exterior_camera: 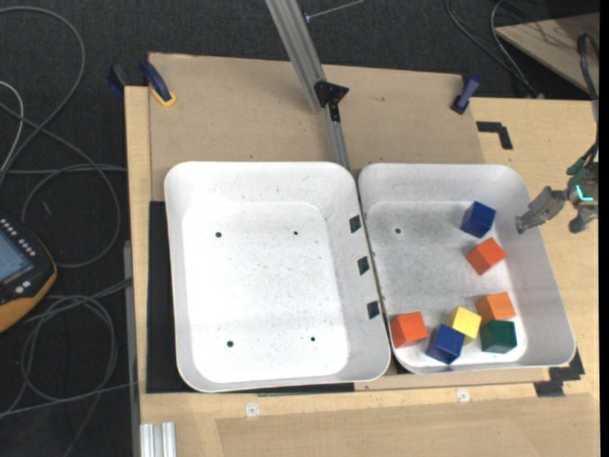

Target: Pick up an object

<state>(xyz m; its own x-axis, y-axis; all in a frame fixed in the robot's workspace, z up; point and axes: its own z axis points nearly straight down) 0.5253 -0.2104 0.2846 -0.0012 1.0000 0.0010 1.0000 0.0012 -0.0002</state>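
The right bin (419,184) holds several small cubes. A blue cube (478,219) and an orange cube (486,255) lie near its right wall. Along the front edge sit an orange cube (409,328), a blue cube (444,343), a yellow cube (466,322), another orange cube (496,306) and a green cube (498,336). My gripper (555,215) hangs at the far right, over the right bin's right rim, just right of the upper blue cube. Its two fingers are spread open with nothing between them.
The left bin (190,188) lies beside the right one, sharing a middle edge with black clips (363,265). A metal pole (303,50) slants up from behind the bins. Cables and a handheld unit (19,265) lie on the floor at left.
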